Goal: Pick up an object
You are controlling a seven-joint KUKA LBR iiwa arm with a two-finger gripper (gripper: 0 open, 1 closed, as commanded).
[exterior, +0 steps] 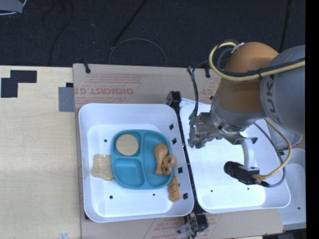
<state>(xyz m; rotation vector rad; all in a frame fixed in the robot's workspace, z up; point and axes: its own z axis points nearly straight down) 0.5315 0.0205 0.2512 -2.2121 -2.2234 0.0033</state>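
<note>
From above the bench, the gripper (pixel 197 133) hangs low over the right bin (pixel 234 198), close to that bin's left wall, with the arm's orange band (pixel 246 78) bulking up behind it. Its end is a dark tangle from this angle, so I cannot tell whether it is released or clenched, and nothing shows caught in it.

Everything worth picking lies to the gripper's left, across the divider, in the left bin (pixel 94 203). Nearest is a twisted brown pretzel-like piece (pixel 163 159) in the right-hand compartment of a blue divided tray (pixel 134 178), a little below and left of the gripper. Just outside the tray's lower right corner, nearly straight below the gripper, lies a small tan ridged piece (pixel 173 189) against the bin wall. Further left, a round beige disc (pixel 126 144) sits in the tray's upper left compartment, and furthest off a pale, lumpy piece (pixel 102 166) touches the tray's left edge.

These look like toy foods: light, probably rubbery or hollow plastic, unlikely to break. I would judge the pretzel piece the best grab, pinched across its narrow upper stem. The disc lies flat and would likely slip.
</note>
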